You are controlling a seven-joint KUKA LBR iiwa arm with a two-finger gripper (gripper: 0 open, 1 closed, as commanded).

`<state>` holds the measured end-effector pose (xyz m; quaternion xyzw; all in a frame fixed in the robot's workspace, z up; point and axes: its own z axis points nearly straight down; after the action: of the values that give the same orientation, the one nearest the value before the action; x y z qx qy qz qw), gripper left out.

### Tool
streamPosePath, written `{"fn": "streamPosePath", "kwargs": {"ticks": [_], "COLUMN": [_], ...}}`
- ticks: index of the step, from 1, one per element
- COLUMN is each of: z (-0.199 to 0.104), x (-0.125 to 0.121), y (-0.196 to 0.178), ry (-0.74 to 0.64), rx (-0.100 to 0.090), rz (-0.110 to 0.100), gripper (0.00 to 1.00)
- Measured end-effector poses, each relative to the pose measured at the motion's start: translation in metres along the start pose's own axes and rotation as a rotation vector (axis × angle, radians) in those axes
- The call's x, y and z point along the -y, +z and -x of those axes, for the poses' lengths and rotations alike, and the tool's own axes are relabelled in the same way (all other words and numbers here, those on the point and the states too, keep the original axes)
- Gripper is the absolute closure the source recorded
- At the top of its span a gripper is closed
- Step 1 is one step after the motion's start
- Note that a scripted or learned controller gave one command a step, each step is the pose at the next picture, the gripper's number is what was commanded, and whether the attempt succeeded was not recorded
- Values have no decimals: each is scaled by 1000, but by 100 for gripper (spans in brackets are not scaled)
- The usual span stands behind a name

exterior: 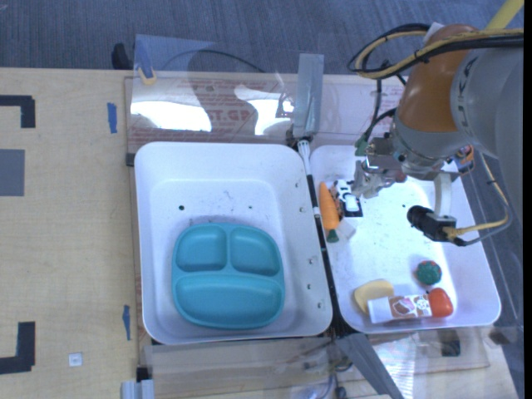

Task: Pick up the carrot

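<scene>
Hanging over the upper left part of the right bin [474, 302], the gripper [347, 199] points down and to the left from the grey wrist, with dark finger parts showing near the bin's left wall; whether those fingers are apart or together cannot be told from this slanted view, and nothing can be seen caught between them. Just left of the gripper, close against it and perhaps touching, lies the carrot [329, 209], an orange piece with a small green end toward the near side, stretched along the inner left wall of the right bin. Behind the gripper, up and to the right, rises the arm [449, 98], its orange band broad above the wrist, with black and yellow cables looping around it. Right of the gripper and a little nearer the camera, a black part on a thin cable [428, 221] hangs over the bin floor. Farther off, toward the near right corner of the same bin, sit a green round piece [429, 272], a yellow piece [372, 291], a small white carton [399, 307] and a red-orange round piece [441, 302], grouped closely together. Well to the left of the gripper, across the divider, the left bin [158, 173] holds a teal sectioned plate [228, 274].
</scene>
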<state>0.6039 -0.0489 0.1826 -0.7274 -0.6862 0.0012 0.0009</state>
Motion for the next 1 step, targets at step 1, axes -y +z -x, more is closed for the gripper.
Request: {"fn": "streamPosePath", "kwargs": {"ticks": [1], "z": [0], "x": [-2], "y": [-12], "ry": [-1], "rx": [2], "rz": [7], "gripper": [100]}}
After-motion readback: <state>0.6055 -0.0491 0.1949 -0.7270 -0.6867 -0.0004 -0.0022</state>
